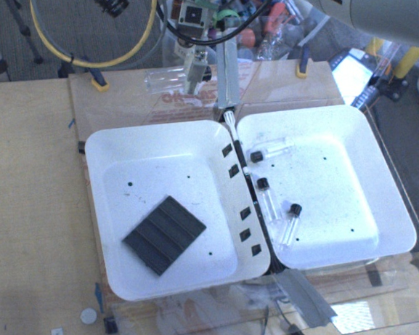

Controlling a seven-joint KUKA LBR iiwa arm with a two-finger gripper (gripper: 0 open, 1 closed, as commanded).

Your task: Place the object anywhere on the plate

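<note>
A dark grey ribbed plate [164,234] lies flat in the left bin [106,154], towards its front. Three clear tubes with black caps lie in the right bin [354,150]: one at the back left [270,152], one along the left wall [267,198], one near the middle front [291,223]. My gripper [212,72] hangs over the bench just behind the bins, above the line where they meet. A clear tube [165,78] shows level with it on its left. I cannot make out whether that tube is in the gripper or lying on the bench.
A raised divider with several black tabs [242,189] runs between the two bins. Cables and clutter crowd the back of the bench around the arm. Small loose parts [88,316] sit on the wood in front of the left bin.
</note>
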